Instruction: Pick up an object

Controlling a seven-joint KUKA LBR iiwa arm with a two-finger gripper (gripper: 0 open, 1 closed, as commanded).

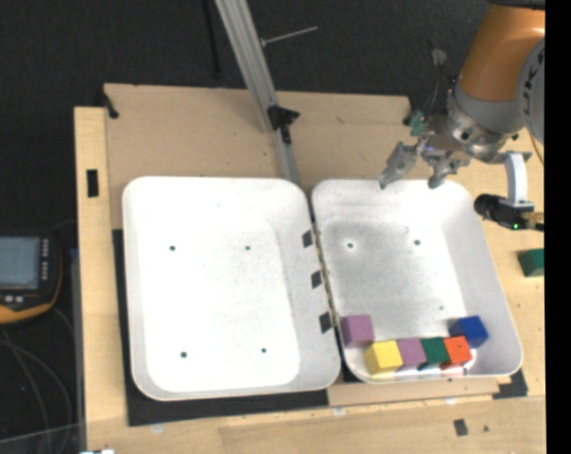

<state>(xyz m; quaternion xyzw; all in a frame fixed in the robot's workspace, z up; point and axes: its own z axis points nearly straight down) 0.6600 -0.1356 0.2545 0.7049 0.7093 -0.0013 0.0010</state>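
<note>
Nearest the camera, along the near wall of the right bin (475,225), sat a huddle of small blocks. One purple block (357,328) stood a little apart at the left of the group. Just right of it and nearer lay a yellow block (384,356), then a second, paler purple block (411,351), a green block (434,350) and an orange block (457,349), these four touching in a row against the bin's near rim. Behind the orange one, a blue block (469,329) sat close to the bin's right wall.

To the left, the left bin (144,253) lay side by side with the right bin, their inner rims meeting at the middle of the desk (92,253).

At the far right, the grey arm (498,55) with its orange band reached in over the desk. Its claw (415,174) hung above the far rim of the right bin, well apart from the blocks, with its two fingers spread wide and nothing between them.

A slanted metal rail (252,55) rose from the far side of the desk, between the bins. Off the desk at the far left sat a handheld pendant (16,277) with a screen.
</note>
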